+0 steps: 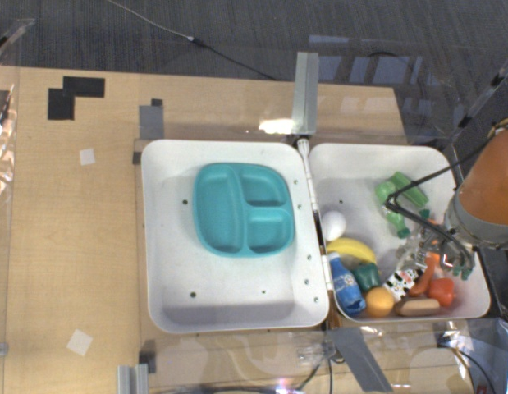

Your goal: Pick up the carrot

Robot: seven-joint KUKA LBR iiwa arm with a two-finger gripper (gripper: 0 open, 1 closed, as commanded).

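The carrot is a small orange piece in the lower right corner of the right bin, with a red-orange chunk just below it. My gripper hangs low over that corner, directly above and partly covering the carrot. Wires and metal parts of the gripper hide the carrot's upper end. Whether the gripper touches the carrot I cannot tell. The arm's orange band shows at the right edge.
The right bin also holds a green pepper, a white egg, a banana, a blue bottle, an orange, a cow-patterned toy and a sausage. A teal divided plate lies in the left bin.
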